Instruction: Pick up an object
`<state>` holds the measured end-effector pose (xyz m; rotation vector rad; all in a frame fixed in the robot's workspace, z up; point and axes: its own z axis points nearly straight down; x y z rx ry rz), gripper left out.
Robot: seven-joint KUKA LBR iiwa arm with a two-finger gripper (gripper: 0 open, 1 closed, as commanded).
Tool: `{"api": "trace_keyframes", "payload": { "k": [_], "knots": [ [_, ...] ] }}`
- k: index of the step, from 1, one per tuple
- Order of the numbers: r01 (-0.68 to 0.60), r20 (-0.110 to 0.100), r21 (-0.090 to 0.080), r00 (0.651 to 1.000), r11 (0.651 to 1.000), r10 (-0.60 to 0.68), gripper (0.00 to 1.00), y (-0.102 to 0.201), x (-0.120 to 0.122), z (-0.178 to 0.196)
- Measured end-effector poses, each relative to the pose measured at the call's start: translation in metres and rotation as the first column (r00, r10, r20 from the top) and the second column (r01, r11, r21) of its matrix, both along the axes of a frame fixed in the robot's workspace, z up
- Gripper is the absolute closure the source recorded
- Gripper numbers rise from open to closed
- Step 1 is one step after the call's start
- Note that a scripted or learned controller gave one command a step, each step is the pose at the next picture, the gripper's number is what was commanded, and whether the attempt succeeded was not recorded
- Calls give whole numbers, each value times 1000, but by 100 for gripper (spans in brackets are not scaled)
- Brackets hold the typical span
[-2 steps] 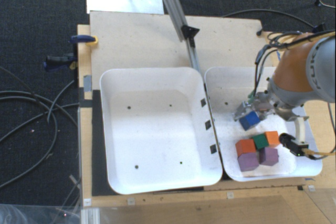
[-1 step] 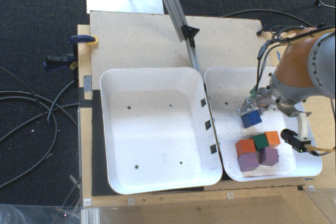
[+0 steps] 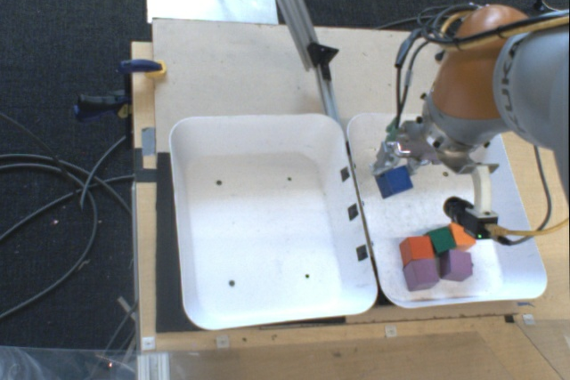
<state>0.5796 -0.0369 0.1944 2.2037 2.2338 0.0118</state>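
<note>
Nearest the camera, at the near end of the right bin [image 3: 405, 218], five blocks are packed together: a larger purple block [image 3: 421, 273] and a smaller purple block [image 3: 457, 264] in front, with a red-orange block [image 3: 416, 249], a green block [image 3: 441, 239] and an orange block [image 3: 463, 235] touching behind them. Packed this tightly, they leave little room to get around any one of them, so they look like poor targets.

Farther back, a blue block [image 3: 393, 182] lies apart from the cluster, close to the wall shared with the left bin [image 3: 258, 218]. Standing alone, it is likely the object being picked. The end effector [image 3: 390, 154] hangs directly over its far edge, with the arm bent down from the right to reach it. From this angle it cannot be told whether the end effector is open or closed, or whether the block is held or simply resting on the bin floor beneath it.

Beyond the bins the counter [image 3: 232, 67] is bare board. A blue clamp [image 3: 107, 105] grips its left edge, probably to hold the board in place, and a slanted metal pole [image 3: 298, 4] crosses above.
</note>
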Motion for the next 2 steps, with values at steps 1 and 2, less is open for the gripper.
{"api": "trace_keyframes", "payload": {
  "k": [1,2],
  "knots": [
    [0,-8,1,1000,1000,0,100,69,-12,-5],
    [5,-6,-1,1000,1000,-5,100,64,-11,6]
  ]
}}
